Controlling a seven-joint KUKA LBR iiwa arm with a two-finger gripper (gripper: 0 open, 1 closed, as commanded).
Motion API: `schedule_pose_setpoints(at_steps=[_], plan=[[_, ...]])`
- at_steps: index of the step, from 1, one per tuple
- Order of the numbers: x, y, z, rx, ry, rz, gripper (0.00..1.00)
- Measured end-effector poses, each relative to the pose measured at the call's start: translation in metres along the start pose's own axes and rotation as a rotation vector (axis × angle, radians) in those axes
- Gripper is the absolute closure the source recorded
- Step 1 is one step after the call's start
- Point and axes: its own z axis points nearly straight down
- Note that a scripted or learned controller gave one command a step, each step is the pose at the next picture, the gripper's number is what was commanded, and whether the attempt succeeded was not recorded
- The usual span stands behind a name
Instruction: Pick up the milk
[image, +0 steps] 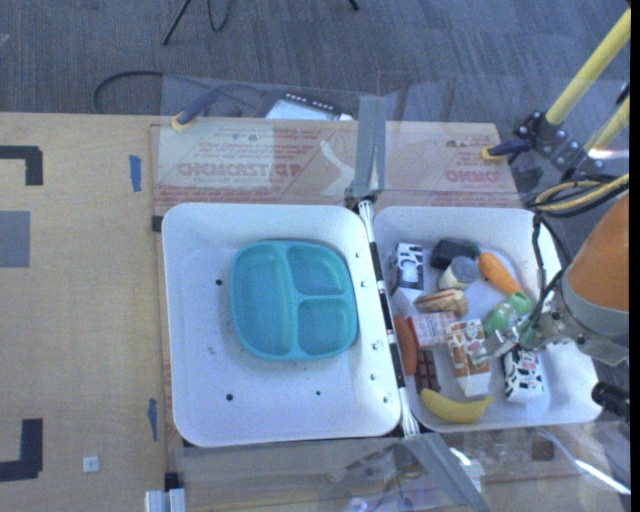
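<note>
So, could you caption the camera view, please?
Claw poised above cow-patterned white milk carton in the cluttered right white bin.

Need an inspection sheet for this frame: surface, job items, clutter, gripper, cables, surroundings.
Surface: two white bins; left bin holds a teal divided plate.
Job's things: cow-print milk carton near right bin front corner; a second cow-print carton at its back left.
Clutter: carrot, banana, hot dog, snack boxes.
Gripper: gripper just above the milk carton.
Cables: black cable by arm; another on floor.
Surroundings: cardboard, blue tape.
</note>
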Motion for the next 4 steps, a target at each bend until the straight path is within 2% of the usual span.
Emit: schedule_pose_setpoints(at_steps=[1, 2, 4], plan=[[-0.003, 0.002, -0.011, -0.008, -0.007, 0.003, 1.0], [0.046, 0.009, -0.091, 0.014, 0.007, 0.052, 1.0], [0.037, 0.009, -0.219, 0.006, 0.007, -0.747, 1.0]])
